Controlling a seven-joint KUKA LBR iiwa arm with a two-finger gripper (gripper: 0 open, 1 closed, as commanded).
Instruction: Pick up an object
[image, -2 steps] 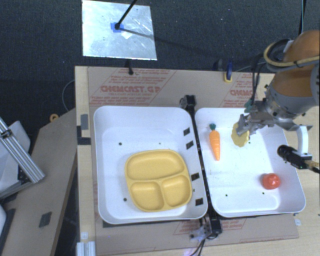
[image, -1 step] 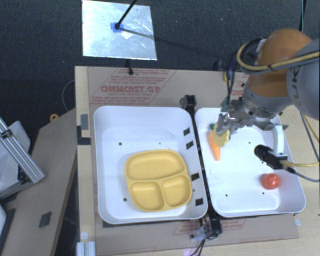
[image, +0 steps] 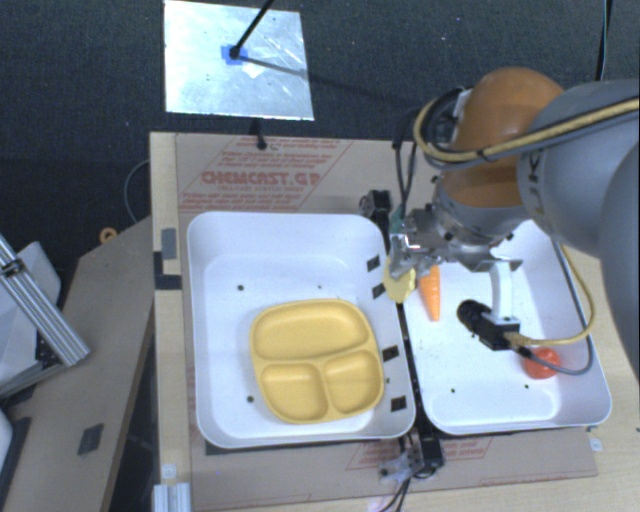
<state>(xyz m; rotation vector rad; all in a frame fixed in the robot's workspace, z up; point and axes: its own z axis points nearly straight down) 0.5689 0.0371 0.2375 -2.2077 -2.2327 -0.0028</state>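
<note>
My gripper (image: 412, 258) hangs over the left edge of the right bin (image: 560, 405), close to the wall between the two bins. A pale yellow object (image: 400, 286) sits directly under it, over that dividing wall, touching or nearly touching the gripper. An orange carrot (image: 431, 294) points downward just right of it, its top end hidden under the gripper. From here it is unclear whether either one is gripped. A red-orange round object (image: 540, 364) lies near the right bin's front right corner.
The left bin (image: 225, 250) holds a yellow three-compartment plate (image: 315, 358) toward its front. The arm's grey and orange body (image: 510, 130) looms over the back of the right bin. A shiny sheet (image: 238, 60) lies behind the bench.
</note>
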